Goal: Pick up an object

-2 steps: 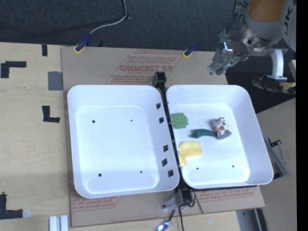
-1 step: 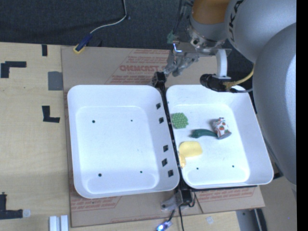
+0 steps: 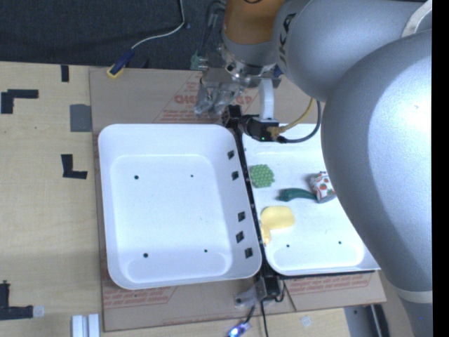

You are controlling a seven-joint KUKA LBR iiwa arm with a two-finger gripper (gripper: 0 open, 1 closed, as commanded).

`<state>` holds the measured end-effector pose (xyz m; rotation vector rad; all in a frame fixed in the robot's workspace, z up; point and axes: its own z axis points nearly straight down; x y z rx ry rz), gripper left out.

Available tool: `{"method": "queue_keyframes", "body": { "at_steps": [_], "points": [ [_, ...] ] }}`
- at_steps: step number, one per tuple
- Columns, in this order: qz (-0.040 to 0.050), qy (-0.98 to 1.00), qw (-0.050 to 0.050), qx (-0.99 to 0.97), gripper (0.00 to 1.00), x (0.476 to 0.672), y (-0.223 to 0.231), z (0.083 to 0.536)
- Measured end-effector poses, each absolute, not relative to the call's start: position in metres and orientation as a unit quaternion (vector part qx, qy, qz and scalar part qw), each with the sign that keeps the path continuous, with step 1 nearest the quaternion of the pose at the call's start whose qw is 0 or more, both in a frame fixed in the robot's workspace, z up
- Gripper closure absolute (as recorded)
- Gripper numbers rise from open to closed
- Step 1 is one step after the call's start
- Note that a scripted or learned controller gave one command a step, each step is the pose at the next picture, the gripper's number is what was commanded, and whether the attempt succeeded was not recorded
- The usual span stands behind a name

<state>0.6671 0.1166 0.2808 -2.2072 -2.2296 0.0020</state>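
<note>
**A:** So, start at the gripper [image 3: 219, 98]. What's it doing?

**B:** It sits at the top of the camera view, over the brown cardboard [image 3: 175, 93] just beyond the far edge of the left bin [image 3: 112, 188]. It's a blurred tangle of metal, so I cannot tell how it is set. I see nothing in it.

**A:** And the arm behind it?

**B:** The orange band [image 3: 256, 12] stands right above the gripper, wrist pointing down. The big grey arm [image 3: 379, 118] sweeps in from the right and hangs across much of the right bin [image 3: 309, 262], covering its far right side.

**A:** What's there to pick up?

**B:** All of it lies in the right bin, near the divider. A green ball [image 3: 262, 175] furthest back, a yellow lump [image 3: 278, 218] nearer the front, a dark green curved piece [image 3: 298, 195] between them and off to the right, and a small red and white thing [image 3: 321, 185] touching that piece's end, right at the edge of the arm.

**A:** How would they handle?

**B:** My guess is all light, toy-like. The yellow lump looks soft and rounded, and it lies apart from the others; I'd close across its middle. The green ball looks bumpy, which may help grip, though it could roll. The curved piece is thin and low, so harder to catch.

**A:** Anything awkward?

**B:** The yellow lump is close to the bin wall, which may crowd one side of the grasp. The gripper is well away from all of them for now.
</note>
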Motion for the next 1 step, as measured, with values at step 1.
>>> {"method": "queue_keyframes", "body": {
  "at_steps": [1],
  "points": [
    [0.0024,-0.706,0.0,-0.708,1.0,0.6678,0.0734,0.2577]
  ]
}}
